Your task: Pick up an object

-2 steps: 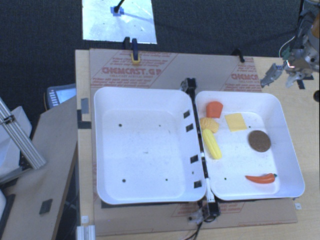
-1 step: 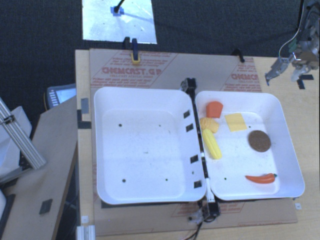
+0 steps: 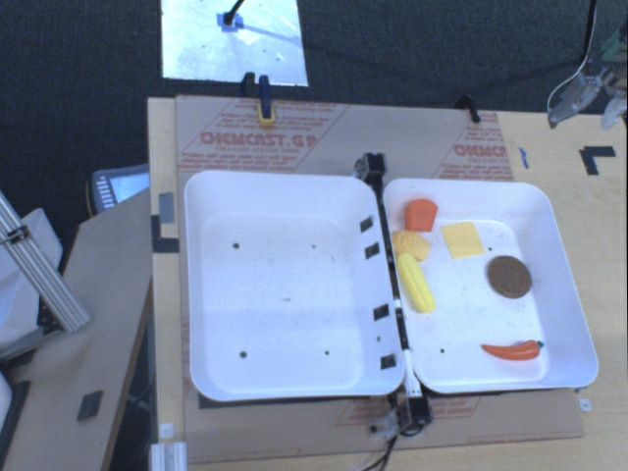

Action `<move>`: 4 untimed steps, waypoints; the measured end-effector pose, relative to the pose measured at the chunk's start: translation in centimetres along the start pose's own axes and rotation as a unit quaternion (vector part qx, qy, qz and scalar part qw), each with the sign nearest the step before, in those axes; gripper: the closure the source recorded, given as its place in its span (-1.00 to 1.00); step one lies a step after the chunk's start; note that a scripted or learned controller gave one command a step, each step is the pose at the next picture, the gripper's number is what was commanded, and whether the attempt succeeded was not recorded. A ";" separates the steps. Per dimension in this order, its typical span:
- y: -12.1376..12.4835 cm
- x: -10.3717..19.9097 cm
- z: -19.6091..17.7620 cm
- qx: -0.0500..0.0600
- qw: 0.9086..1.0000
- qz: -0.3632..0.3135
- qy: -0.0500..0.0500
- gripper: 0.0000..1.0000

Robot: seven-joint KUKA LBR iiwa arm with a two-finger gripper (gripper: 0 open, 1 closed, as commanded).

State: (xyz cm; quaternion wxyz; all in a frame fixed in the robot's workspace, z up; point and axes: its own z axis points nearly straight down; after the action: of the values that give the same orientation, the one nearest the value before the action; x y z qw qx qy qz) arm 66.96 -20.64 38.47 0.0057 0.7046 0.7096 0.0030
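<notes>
Camera view, right bin [image 3: 563, 292], corn [image 3: 416, 282], chili [image 3: 511, 350]

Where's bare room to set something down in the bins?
The left bin floor is bare throughout. In the right bin, free patches lie between the corn and brown disc, and left of the chili. Its upper left is crowded.
</notes>
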 end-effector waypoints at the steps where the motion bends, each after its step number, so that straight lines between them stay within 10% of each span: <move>1: -1.5 0.0 -8.6 0.000 1.000 0.000 0.000 -1.00; 2: -1.4 0.0 -9.1 0.002 1.000 -0.002 0.000 1.00; 4: -1.2 0.1 -11.4 -0.002 1.000 -0.007 -0.002 1.00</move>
State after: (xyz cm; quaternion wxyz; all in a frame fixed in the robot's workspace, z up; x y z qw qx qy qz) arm 65.57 -20.53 49.90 0.0085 0.6995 0.7146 0.0028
